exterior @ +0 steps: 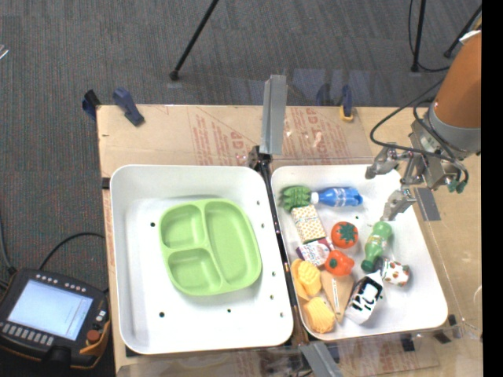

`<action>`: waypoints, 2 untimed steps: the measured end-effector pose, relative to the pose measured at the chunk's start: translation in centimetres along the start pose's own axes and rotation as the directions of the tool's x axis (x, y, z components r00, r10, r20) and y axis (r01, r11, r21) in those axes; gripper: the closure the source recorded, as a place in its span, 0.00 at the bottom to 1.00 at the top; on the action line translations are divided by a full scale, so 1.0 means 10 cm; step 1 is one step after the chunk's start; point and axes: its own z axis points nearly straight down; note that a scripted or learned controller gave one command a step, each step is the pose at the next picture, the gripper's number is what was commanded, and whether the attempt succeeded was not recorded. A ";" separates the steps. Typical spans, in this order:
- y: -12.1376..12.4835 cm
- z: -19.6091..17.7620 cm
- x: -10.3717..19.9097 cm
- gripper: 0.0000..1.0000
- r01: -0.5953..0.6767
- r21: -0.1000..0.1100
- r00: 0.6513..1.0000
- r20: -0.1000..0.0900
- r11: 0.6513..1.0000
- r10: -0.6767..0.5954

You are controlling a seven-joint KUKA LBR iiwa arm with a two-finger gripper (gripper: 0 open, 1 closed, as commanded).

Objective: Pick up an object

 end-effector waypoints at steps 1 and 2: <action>0.07 1.53 0.09 0.00 0.214 -0.004 0.977 -0.006 0.977 -0.214; 0.12 1.53 0.13 0.00 0.156 -0.002 0.988 -0.003 0.988 -0.156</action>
